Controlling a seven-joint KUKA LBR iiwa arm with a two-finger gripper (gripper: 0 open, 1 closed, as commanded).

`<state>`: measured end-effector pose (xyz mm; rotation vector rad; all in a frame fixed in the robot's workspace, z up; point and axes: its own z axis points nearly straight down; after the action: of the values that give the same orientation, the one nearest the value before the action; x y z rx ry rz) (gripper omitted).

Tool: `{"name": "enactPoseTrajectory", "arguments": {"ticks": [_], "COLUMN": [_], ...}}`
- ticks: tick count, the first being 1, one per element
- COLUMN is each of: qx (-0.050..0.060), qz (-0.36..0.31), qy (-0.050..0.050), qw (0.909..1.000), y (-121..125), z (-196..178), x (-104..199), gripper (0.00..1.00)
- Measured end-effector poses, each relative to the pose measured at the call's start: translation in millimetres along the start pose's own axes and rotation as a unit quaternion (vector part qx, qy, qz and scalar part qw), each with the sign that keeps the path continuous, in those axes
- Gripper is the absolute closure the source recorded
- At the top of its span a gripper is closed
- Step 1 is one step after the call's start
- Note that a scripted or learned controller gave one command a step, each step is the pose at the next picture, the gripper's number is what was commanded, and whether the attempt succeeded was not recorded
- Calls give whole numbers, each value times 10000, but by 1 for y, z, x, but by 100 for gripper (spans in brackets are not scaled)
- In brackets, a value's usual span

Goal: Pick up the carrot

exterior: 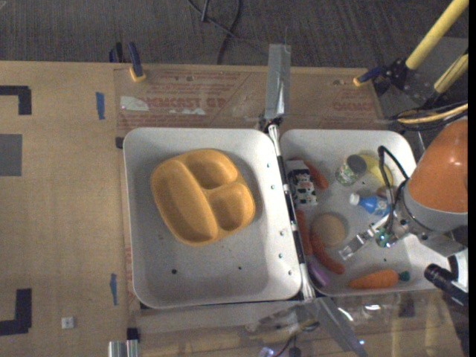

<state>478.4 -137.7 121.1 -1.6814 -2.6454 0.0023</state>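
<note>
Fig.: carrot (pixel 374 279) lies flat at lower right of frame in right bin (pixel 416 149), just below pincer (pixel 355 246), whose grip state can't be judged; prob. light, stiff, smooth, so grip across thick mid-body.

Red printed lettering across the cardboard sheet (pixel 193 99) behind the two white bins, too blurred to read, a second patch of red print on the cardboard at right (pixel 355 101), likewise illegible, no other readable labels, brands or numbers
</note>
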Motion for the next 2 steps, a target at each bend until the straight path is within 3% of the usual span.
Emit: {"name": "enactPoseTrajectory", "arguments": {"ticks": [1,2], "qx": [-15,-18], "qz": [-825,-1674], "qy": [-21,-25], "qw": [9966,9859], "y": [-16,-13], "z": [-43,-86], "x": [-35,-29], "gripper": [0,0]}}
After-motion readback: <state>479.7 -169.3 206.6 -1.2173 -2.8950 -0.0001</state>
